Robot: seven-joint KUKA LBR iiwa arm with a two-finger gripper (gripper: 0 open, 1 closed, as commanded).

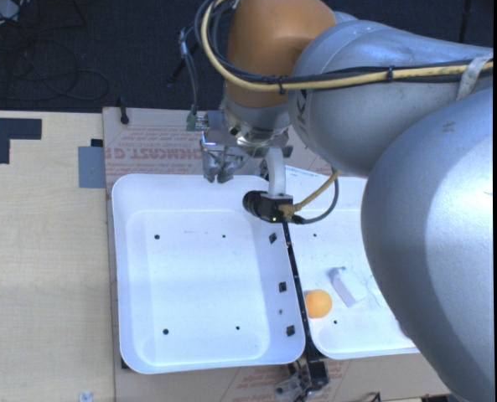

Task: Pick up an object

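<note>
An orange ball [318, 303], small and round, lies in the right bin [359, 346], close to the divider between the two bins. Just beside it, to its upper right, lies a small pale grey block [344, 286], oblong and slightly tilted; the two are near each other, but I cannot tell if they touch.

The arm [382, 132] comes in from the right and covers a large part of the right bin with its grey body. Its orange band [275, 32] sits high in the view, and yellow and black cables loop around it. Below the band the wrist points downward, and the gripper [219, 170] hangs over the far rim of the left bin [131, 291], near that bin's back wall. From this angle the state of the gripper cannot be told, and nothing is seen in it.

The ball is well apart from the gripper: it lies in the other bin, toward the near side, while the gripper is at the far edge of the left bin.
</note>
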